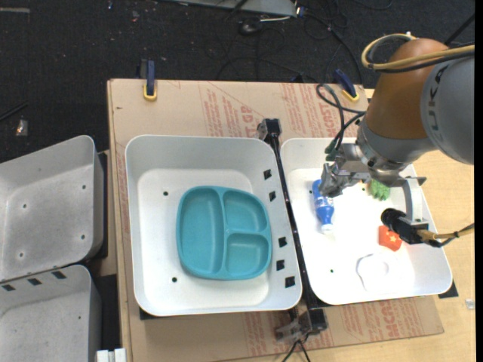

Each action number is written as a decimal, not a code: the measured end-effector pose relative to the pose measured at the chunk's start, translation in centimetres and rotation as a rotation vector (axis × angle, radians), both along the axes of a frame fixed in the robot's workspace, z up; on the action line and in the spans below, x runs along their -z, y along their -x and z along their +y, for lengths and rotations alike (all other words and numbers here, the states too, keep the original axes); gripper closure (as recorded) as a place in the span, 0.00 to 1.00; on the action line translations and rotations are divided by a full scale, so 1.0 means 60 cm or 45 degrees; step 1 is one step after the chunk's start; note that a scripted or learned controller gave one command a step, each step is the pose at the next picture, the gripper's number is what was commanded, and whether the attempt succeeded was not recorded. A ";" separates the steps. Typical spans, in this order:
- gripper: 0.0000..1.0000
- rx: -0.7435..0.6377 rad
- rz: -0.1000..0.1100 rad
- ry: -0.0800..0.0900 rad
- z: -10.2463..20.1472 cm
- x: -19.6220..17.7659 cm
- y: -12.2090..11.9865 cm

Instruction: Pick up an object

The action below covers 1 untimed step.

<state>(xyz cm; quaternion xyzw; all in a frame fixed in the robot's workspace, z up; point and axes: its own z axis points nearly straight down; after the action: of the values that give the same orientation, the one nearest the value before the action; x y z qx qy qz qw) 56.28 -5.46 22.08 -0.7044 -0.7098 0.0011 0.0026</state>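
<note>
- camera view: a blue tube [324,213] lies in the right bin [423,277], toward the bin's 9 o'clock side.
- the gripper [330,187] hangs at the tube's 12 o'clock end; i cannot tell whether it is spread or pressed together.
- a green object [379,191] lies at the tube's 2 o'clock and an orange object [389,238] at its 4 o'clock, both apart from it.
- the left bin [151,164] holds a teal divided plate [224,232].

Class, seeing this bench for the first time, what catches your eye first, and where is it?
A teal divided plate lies in the middle of the left bin. In the right bin, the arm's tool hangs just over a blue tube, with a small orange piece and a green one nearby.
</note>
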 end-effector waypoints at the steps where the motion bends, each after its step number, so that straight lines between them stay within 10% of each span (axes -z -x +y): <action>1: 1.00 -0.002 -0.002 0.000 0.102 -0.007 0.006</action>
<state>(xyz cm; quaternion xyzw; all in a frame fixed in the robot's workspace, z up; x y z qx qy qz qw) 55.95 0.65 22.51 -0.7039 -0.7103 0.0008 0.0021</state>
